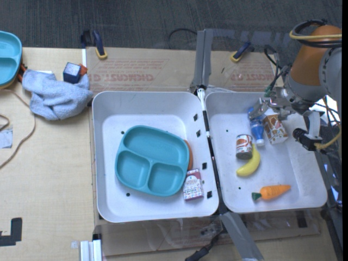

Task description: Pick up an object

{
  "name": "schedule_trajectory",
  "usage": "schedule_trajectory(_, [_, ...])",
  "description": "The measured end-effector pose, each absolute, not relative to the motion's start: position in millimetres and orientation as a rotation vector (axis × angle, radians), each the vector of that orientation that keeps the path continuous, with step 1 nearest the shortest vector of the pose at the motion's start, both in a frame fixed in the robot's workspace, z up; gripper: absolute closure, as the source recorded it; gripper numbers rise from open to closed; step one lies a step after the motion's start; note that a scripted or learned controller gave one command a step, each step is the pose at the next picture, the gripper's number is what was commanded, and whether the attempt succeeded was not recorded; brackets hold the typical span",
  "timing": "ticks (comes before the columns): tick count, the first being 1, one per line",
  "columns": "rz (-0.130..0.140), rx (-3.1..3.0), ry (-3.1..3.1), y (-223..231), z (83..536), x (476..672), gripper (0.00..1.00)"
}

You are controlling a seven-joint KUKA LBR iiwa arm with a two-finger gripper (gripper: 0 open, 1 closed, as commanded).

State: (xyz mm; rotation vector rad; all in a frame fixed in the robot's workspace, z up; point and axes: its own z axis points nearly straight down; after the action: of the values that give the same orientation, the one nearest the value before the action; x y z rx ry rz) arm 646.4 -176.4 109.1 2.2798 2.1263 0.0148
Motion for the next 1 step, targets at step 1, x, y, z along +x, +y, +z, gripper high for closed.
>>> schedule_trajectory(1, [0.018,2.301,2.103,-180.6,109.3,656.3,0.0])
